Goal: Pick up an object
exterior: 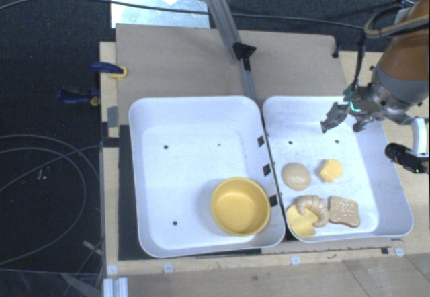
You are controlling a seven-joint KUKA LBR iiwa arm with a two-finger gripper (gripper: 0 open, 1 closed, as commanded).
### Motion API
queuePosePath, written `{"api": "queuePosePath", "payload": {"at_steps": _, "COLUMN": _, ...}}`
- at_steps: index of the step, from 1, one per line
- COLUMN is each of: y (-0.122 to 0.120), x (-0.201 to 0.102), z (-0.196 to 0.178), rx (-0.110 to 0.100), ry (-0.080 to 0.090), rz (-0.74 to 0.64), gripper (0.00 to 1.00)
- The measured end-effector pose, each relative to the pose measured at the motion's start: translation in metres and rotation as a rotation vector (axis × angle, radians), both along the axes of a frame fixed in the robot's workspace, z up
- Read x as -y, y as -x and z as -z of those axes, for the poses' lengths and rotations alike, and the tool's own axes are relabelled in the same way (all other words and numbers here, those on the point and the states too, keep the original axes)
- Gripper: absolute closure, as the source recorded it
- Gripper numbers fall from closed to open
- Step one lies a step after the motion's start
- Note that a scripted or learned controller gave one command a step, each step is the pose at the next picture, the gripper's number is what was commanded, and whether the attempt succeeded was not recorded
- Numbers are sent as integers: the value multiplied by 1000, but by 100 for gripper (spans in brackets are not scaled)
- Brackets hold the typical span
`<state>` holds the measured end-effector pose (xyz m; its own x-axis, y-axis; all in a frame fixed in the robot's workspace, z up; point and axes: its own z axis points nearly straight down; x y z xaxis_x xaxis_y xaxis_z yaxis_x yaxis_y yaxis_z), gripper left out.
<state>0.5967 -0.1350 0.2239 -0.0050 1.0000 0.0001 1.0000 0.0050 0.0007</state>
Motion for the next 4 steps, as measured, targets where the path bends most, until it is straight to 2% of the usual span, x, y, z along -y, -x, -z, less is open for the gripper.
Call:
{"api": "queuePosePath", "payload": {"at_steps": 1, "y": 0, "x": 0, "z": -1, "rx": 1, "ry": 0, "rz": 0, "gripper": 0}}
{"api": "queuePosePath", "payload": {"at_steps": 3, "y": 11, "x": 15, "z": 104, "rx": -4, "ry": 0, "rz": 5, "gripper": 0}}
{"api": "queuePosePath", "payload": {"at_steps": 4, "y": 10, "x": 14, "z": 134, "rx": -1, "ry": 0, "rz": 5, "gripper": 0}}
